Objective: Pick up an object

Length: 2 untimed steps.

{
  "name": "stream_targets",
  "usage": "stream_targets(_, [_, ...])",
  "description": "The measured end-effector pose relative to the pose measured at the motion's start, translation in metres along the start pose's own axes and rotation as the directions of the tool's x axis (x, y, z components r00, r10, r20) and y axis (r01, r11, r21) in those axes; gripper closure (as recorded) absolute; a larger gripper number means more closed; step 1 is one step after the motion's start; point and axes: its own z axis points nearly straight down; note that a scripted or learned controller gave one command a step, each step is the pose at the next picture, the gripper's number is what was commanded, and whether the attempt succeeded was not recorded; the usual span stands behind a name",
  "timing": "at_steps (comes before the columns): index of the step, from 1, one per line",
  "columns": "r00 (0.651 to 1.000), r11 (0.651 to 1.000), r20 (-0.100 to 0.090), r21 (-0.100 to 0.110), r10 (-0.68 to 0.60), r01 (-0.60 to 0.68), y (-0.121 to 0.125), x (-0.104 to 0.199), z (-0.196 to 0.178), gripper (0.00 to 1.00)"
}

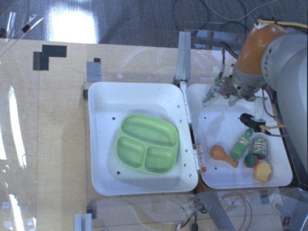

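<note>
No readable text, labels or numbers.

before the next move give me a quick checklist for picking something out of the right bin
1. Objects in the right bin: ok, green bottle, orange drumstick-shaped toy, small can and yellow piece lie near its front right corner.
2. Gripper over the targets: not ok, it hangs at the bin's far edge.
3. Fingers open: cannot tell.
4. Something held: cannot tell.
5. Targets spaced for a clean grasp: not ok, bottle, can and yellow piece crowd together; the drumstick lies freer.
6. Green tray out of the way: ok, in the left bin.
</note>
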Motion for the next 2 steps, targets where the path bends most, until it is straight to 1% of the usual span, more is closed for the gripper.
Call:
stream_targets(1, [0.995,0.995,0.0,0.002,0.095,-0.095,-0.081,-0.072,-0.006,0.0])
stream_targets(2, [0.995,0.995,0.002,-0.003,-0.101,0.101,-0.136,-0.09,0.016,0.0])
